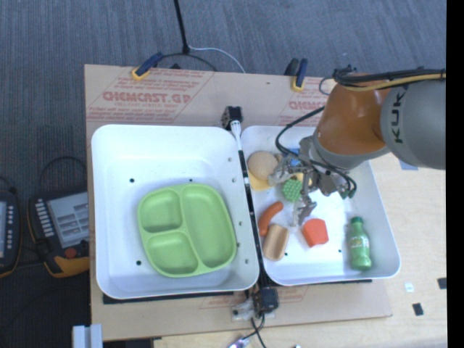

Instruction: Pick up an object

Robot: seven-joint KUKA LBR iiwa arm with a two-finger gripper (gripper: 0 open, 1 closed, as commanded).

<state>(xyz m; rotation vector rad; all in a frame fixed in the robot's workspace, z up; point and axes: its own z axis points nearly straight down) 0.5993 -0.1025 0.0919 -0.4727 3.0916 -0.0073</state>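
Green bottle (pixel 357 243) upright in right bin (pixel 384 263), cap toward top.

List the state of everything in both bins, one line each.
Green divided plate: flat in the left bin.
Green bottle: lying on its side, right bin.
Red block: resting loose.
Hot dog: lying beside a bun.
End effector: low over the right bin, grip unclear.

Arm (pixel 406 118) cut off at the right edge; its wrist hides part of the right bin (pixel 380 216); gripper (pixel 303 207) finger state too small to tell
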